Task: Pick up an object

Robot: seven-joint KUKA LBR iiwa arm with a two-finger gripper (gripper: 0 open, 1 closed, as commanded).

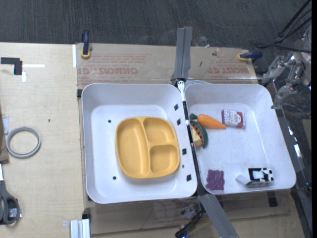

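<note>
Plywood counter [39, 103] over dark carpet [148, 9] carries two white bins. Right bin [277, 148] holds a carrot [212, 122] lying crosswise, tip pointing right. Whether the jaws are spread, I cannot tell.

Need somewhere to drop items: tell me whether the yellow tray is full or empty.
Empty. The tray sits in the left bin, and all three compartments show bare yellow.

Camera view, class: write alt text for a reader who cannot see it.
Two shallow white bins sit side by side on a bench: the left bin holds a yellow three-compartment plastic plate, the right bin an orange toy carrot, a small red-and-white packet, a purple object and a black-and-white carton.
</note>
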